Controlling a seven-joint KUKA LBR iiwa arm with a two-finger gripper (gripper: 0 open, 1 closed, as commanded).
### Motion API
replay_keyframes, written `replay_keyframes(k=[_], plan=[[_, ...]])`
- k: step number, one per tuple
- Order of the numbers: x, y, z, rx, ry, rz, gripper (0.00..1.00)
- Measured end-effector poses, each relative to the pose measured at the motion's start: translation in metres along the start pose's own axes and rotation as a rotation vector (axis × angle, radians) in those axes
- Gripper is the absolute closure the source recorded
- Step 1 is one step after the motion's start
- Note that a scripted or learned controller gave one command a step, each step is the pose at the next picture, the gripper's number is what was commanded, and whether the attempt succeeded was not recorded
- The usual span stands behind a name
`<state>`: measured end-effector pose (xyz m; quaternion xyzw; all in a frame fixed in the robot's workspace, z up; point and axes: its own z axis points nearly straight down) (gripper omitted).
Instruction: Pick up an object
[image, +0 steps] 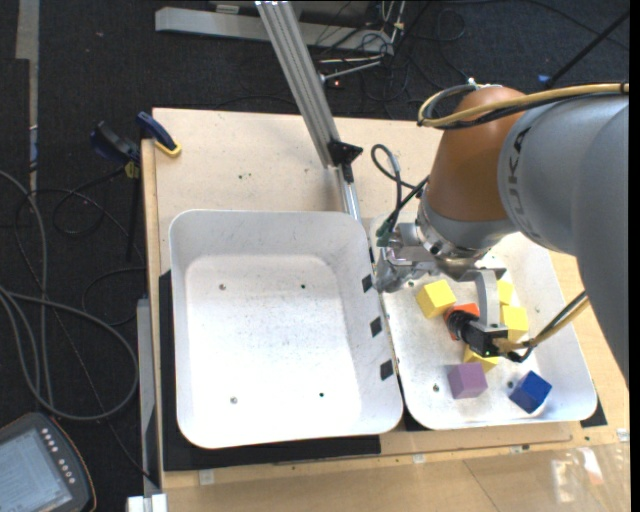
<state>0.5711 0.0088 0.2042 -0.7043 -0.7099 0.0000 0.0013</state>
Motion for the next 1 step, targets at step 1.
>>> replay_keyframes(k=[1], plan=[[0.0599, -0.0107, -0.0079, -0.002, 0.001, -0.002, 1.00]])
